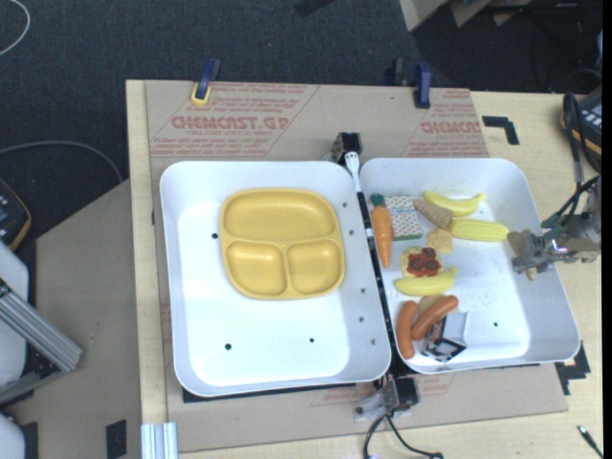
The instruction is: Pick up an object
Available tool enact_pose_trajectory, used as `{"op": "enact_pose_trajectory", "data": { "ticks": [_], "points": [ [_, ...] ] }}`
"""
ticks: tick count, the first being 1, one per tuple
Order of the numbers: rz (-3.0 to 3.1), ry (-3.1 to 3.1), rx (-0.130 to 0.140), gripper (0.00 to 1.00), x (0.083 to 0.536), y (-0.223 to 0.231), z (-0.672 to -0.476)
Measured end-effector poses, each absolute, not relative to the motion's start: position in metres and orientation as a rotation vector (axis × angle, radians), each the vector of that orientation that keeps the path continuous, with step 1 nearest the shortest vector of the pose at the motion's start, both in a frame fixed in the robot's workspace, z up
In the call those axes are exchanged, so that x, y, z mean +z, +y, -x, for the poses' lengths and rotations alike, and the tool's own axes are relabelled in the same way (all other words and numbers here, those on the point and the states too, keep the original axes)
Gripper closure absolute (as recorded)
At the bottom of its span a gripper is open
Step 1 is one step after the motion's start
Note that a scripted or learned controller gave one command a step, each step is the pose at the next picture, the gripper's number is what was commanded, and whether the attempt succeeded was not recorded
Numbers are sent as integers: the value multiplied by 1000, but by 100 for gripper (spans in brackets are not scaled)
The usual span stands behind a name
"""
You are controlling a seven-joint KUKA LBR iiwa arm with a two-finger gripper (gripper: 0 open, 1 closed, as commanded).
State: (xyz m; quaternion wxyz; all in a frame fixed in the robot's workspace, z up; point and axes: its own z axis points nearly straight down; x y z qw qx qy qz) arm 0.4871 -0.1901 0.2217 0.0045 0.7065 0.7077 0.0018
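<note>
On the table [143, 256] sit two white bins: the left bin [191, 333] holds a yellow divided tray [282, 242]; the right bin [507, 323] holds toy food, among it a carrot [382, 234], corn cob [478, 229] and banana [452, 202]. The claw [532, 252] hangs over the right bin's right rim, its grip impossible to tell

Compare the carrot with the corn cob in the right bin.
The carrot is orange with a green top; the corn cob is yellow. The carrot lies lengthwise along the right bin's left wall, the corn cob crosswise nearer the claw. Both are slim, elongated toy foods.
</note>
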Motion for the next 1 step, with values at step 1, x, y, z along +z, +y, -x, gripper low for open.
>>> {"op": "enact_pose_trajectory", "data": {
  "ticks": [1],
  "points": [
    [-2218,2219,2,100,225,-190,-488]
  ]
}}
